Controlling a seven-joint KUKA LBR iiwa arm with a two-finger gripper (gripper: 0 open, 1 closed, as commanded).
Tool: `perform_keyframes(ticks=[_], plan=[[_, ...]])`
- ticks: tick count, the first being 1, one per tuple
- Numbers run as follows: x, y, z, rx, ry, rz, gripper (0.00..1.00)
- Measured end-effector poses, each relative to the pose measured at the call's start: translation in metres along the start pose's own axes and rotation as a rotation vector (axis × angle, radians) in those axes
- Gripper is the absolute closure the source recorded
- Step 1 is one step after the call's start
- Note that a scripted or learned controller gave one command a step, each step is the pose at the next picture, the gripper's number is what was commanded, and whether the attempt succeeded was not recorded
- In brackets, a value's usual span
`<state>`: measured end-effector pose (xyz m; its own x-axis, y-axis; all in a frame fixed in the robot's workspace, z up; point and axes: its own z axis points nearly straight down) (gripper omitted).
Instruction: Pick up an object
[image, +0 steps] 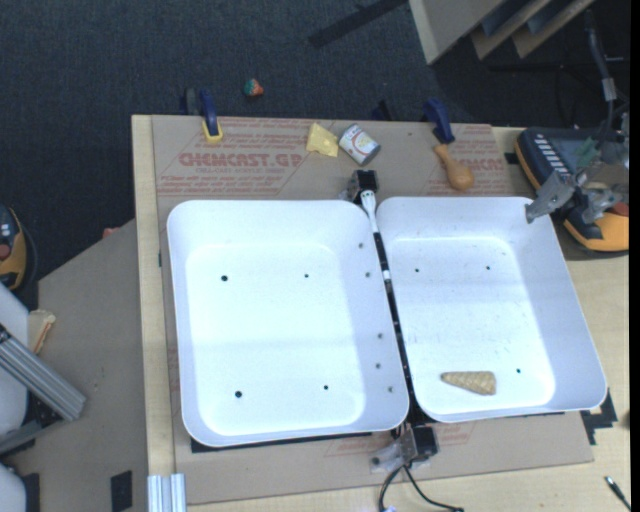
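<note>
1. Two shallow white bins sit side by side on the bench (300, 150): the left bin (180, 300) and the right bin (570, 300), their inner rims touching along a dark seam.
2. One object lies in the right bin: a tan, cone-shaped piece (470, 381), on its side near the front edge, its pointed end toward the left bin.
3. Brown cardboard covers the bench behind the bins, printed in red with "CHEMCAST" followed by "G.P"; a yellow wedge (322, 141) hides the rest, and the same print repeats faintly at the right.
4. Beside the wedge rests a small white and grey block (359, 144); any label on it is too small to read.
5. Farther right on the cardboard lies a small orange-brown tool (453, 168).
6. Blue clamps (209, 113) grip the cardboard's back edge.
7. At the right edge, above the right bin's back corner, a grey metal part of the arm (575, 185) shows; I cannot tell whether the end effector is spread or pressed together.
</note>
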<state>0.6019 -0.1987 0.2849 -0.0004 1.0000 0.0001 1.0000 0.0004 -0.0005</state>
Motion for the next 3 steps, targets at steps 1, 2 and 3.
perform_keyframes(ticks=[1,2,3], plan=[[0.000,0.001,-0.011,-0.004,-0.002,-0.001,1.00],[-0.028,-0.065,-0.073,-0.008,-0.005,0.005,1.00],[0.083,-0.086,-0.158,-0.011,0.000,-0.010,1.00]])
